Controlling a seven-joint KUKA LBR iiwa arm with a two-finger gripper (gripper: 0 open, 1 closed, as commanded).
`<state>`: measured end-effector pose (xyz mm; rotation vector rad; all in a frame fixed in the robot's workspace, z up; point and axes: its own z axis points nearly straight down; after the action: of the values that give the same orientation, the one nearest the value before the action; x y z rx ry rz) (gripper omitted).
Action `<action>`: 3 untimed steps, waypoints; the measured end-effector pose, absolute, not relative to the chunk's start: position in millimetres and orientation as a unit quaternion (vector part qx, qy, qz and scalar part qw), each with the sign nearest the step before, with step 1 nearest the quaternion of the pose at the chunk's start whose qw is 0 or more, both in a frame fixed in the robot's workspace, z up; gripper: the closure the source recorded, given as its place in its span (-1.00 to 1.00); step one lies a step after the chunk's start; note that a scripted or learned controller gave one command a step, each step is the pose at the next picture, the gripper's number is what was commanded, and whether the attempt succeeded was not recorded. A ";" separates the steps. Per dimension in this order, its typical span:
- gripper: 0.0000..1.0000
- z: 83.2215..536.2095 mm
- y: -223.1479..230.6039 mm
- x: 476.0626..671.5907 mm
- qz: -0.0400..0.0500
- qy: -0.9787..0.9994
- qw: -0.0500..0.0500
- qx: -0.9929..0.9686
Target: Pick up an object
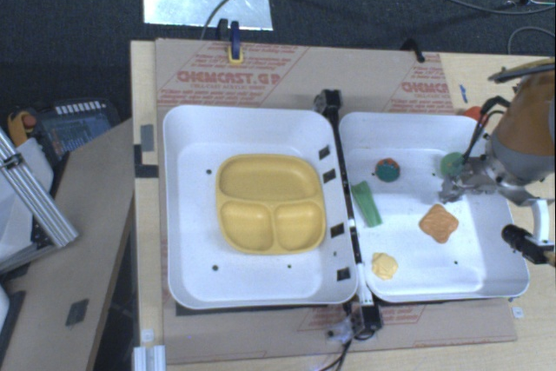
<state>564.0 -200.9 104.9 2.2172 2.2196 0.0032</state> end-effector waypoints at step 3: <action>1.00 269.5 -199.6 554.5 0.002 0.709 0.003 0.705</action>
<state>554.5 -199.6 269.5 2.2109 2.2224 0.0047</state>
